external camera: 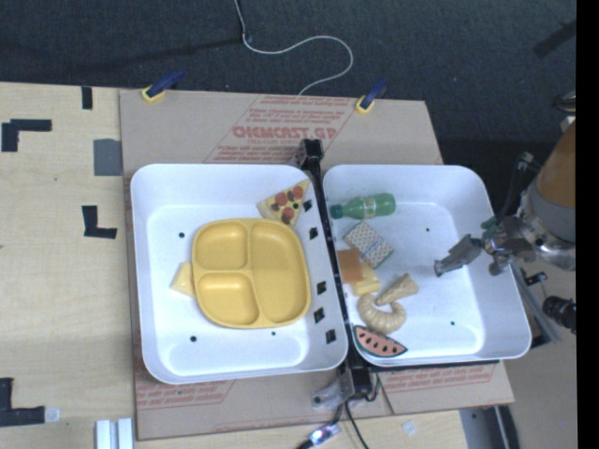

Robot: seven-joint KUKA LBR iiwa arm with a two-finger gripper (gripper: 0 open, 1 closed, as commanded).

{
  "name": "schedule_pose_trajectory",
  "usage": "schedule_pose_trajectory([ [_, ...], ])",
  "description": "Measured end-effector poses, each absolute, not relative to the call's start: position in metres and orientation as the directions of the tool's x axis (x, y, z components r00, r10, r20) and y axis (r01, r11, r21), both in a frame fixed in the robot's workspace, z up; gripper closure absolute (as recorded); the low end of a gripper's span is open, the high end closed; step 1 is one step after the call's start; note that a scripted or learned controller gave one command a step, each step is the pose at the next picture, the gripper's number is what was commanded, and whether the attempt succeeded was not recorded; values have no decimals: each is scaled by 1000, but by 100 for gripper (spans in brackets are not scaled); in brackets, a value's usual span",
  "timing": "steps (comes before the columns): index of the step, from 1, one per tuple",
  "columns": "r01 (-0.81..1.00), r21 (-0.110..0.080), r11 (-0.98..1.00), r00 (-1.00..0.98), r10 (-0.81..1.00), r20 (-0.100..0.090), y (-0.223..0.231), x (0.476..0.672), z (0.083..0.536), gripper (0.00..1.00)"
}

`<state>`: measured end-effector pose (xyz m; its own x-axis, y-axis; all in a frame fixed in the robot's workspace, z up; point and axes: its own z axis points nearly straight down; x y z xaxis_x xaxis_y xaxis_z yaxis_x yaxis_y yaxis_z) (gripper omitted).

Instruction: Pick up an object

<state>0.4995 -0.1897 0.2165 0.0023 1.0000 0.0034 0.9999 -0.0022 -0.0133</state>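
My gripper (465, 253) hangs over the right side of the right bin (440, 181), reaching in from the right edge, with nothing visibly held. To its left, along the bin's left side, lie a green bottle (363, 207), a checkered square piece (368, 242), an orange block (352, 268), a tan cone-shaped piece (397, 288), a croissant (383, 316) and a watermelon slice (380, 345). The nearest of them, the cone-shaped piece, is a short way down and left of the gripper and apart from it.
The left bin (164, 195) holds a yellow divided plate (251, 272), a pizza slice (286, 202) at its upper right and a yellow wedge (182, 278) tucked at its left. Both bins rest on cardboard (281, 124). The grey arm with its orange band (562, 171) stands at the right edge.
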Motion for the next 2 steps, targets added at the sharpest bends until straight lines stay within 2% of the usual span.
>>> schedule_pose_trajectory([
  [1,1000,-2,1,-1,1000,1,-190,502,222,0],
  [2,1000,-6,2,-2,1000,1,-187,512,169,0],
])
